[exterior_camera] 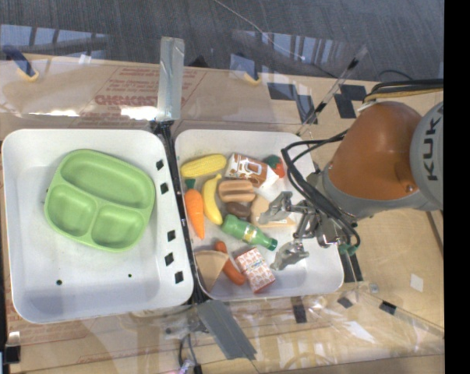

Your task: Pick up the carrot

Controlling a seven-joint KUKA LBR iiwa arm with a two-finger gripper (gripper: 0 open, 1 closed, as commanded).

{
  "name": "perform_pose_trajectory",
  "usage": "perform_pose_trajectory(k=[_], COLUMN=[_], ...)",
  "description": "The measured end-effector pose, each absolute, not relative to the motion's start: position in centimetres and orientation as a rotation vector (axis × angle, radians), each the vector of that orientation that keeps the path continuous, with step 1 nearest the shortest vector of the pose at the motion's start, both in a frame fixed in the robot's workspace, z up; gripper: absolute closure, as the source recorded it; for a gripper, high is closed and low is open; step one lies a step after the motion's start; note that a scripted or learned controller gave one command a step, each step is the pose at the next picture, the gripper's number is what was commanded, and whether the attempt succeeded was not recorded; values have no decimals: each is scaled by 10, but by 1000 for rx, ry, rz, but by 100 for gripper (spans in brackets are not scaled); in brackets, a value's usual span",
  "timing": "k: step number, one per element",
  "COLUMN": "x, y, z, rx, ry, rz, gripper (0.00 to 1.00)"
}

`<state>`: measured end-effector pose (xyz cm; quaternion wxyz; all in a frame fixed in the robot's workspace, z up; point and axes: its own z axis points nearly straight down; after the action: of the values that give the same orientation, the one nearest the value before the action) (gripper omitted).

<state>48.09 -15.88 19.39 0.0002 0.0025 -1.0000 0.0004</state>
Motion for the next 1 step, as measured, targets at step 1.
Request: perform_pose_trajectory(k=[1], x=[543], y=[-153], z=[101], rx=[-540], ry=[-3092], rz=[0], gripper=[0])
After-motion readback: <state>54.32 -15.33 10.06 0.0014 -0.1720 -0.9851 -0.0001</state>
